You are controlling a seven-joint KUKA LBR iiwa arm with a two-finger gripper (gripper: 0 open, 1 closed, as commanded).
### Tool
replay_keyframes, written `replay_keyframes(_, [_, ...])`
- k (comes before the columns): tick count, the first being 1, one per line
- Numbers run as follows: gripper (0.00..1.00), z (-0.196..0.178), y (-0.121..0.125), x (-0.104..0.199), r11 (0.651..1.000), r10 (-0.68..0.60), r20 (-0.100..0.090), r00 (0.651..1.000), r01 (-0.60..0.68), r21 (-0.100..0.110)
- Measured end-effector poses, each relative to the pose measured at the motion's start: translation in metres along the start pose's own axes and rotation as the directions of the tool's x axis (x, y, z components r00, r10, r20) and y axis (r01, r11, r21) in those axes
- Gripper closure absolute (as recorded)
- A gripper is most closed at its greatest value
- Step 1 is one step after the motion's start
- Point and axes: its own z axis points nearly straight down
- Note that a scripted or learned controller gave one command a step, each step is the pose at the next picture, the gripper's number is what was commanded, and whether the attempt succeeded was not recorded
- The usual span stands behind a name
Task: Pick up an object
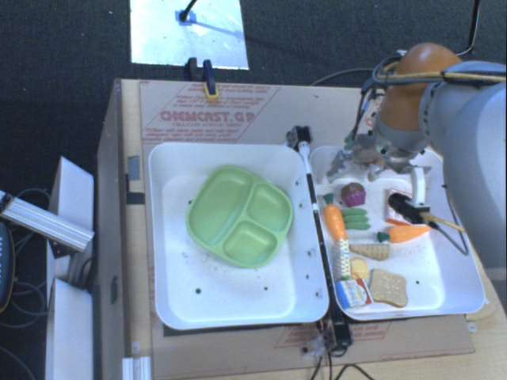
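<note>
Two white bins sit side by side on the bench. The left bin point(206, 295) holds one thing, a light green plate point(238, 216) with three compartments, lying flat near the bin's middle and a little toward its far edge. The right bin point(445, 279) holds the toy food. There are two carrots, one dark purple piece point(353, 193), one cluster of green pods point(356, 218), one corn cob point(344, 260), one pale wedge point(371, 251), one slice of toast point(388, 287) and one blue and red packet point(352, 293). The first carrot point(336, 222) lies against the bin's left wall. Its long axis runs along that wall, with the green top toward the far edge and the tip toward the near edge. The second carrot point(409, 232) lies crosswise near the bin's middle, its tip pointing toward the right wall. The corn cob lines up below the first carrot along the same wall, and the packet and toast lie by the near edge. The gripper point(366, 158) hangs over the far left part of the right bin, just beyond the purple piece. Whether it is spread or pressed together cannot be told, and nothing is seen held in it.
</note>
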Motion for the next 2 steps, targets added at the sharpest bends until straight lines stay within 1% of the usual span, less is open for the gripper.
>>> replay_keyframes(1, [0.00,0.011,-0.001,-0.023,1.000,0.007,0.000,1.000,-0.007,0.002])
replay_keyframes(2, [0.00,0.011,-0.001,-0.005,1.000,0.003,-0.001,1.000,-0.003,0.003])
